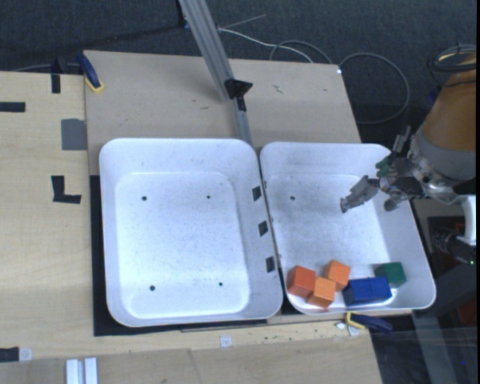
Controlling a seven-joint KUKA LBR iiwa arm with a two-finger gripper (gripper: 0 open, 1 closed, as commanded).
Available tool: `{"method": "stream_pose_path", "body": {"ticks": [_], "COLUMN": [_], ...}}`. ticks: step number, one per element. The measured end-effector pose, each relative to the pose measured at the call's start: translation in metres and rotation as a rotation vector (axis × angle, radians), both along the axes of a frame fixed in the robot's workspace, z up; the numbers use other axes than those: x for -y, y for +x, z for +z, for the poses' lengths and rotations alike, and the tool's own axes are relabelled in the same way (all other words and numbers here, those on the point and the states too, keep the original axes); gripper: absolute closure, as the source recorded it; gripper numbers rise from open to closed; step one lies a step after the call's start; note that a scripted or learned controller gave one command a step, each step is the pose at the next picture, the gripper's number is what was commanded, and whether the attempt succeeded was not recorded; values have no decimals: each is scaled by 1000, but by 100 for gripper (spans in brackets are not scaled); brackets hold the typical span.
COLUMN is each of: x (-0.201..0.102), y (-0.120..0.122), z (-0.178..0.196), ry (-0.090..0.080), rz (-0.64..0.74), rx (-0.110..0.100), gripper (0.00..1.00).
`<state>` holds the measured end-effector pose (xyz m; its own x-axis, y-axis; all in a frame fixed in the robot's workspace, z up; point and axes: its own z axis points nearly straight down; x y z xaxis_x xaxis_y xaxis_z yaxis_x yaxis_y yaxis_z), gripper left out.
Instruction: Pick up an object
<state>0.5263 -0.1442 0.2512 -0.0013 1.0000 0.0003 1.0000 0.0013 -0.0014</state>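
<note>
Grey metal pole (212, 46) slants over wooden bench (32, 238) (white cable (368, 62) behind).

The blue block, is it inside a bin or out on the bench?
Inside. The blue block lies in the right bin, at its near edge beside the orange blocks.

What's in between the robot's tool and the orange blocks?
Just bare white floor of the right bin, seen from the camera above. The tool hangs above the orange blocks.
</note>
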Motion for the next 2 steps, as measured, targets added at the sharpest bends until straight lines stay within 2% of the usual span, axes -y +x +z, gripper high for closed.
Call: {"method": "stream_pose_path", "body": {"ticks": [1, 2], "x": [-12, -31], "y": [41, 28], "z": [-44, -163], "ry": [-1, 0], "rz": [2, 0], "rx": [-2, -3], "gripper": [0, 0]}}
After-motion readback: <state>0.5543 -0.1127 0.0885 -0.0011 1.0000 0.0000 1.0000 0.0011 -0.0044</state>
